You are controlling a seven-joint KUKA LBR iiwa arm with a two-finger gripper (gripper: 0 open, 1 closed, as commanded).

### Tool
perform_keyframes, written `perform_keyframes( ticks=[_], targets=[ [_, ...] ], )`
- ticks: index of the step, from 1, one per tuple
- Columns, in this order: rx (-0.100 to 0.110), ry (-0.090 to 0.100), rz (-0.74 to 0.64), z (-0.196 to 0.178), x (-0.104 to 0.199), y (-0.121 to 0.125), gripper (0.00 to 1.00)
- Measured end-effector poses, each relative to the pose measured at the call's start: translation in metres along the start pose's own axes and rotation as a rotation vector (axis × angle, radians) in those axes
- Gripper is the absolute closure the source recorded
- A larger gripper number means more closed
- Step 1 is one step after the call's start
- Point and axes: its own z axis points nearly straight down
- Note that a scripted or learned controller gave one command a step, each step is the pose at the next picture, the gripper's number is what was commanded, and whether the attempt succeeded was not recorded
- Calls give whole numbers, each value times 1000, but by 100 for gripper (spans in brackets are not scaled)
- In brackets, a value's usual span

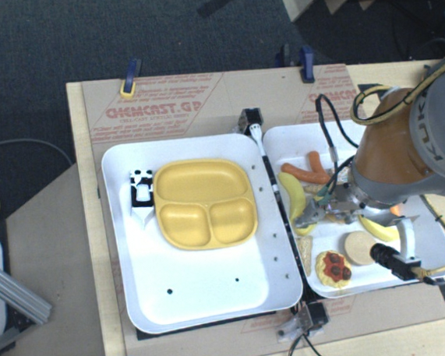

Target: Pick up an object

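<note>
**Camera view: tool down among toy food in the right bin**

Camera view looks down on the arm reaching into the right bin, its wrist covering the tool so that I cannot tell whether the tool is released or clenched.

Candidates for picking lie close around the tool. A banana lies just to its left, curved along the bin's inner wall. Two orange-red carrot-like sticks lie just above the tool. A small round pizza and a pale round disc sit below it, near the bin's front edge. A yellow piece peeks out below the wrist.

These look like light, stiff plastic toys, probably smooth and a little slippery. The banana seems best taken across its narrow middle; the flat pizza and disc offer little to pinch except their rims.

Well to the tool's left, the left bin holds a yellow divided plate and a small black-and-white object beside it. Both bins rest on the counter.
</note>
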Motion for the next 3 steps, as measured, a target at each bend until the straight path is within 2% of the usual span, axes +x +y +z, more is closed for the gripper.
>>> perform_keyframes(
  ticks=[1,2,3],
  targets=[
    [-12,-5,1,-14,-1,3,100],
    [2,-10,1,-57,-2,1,100],
    [-1,-10,0,-121,-2,6,100]
  ],
)
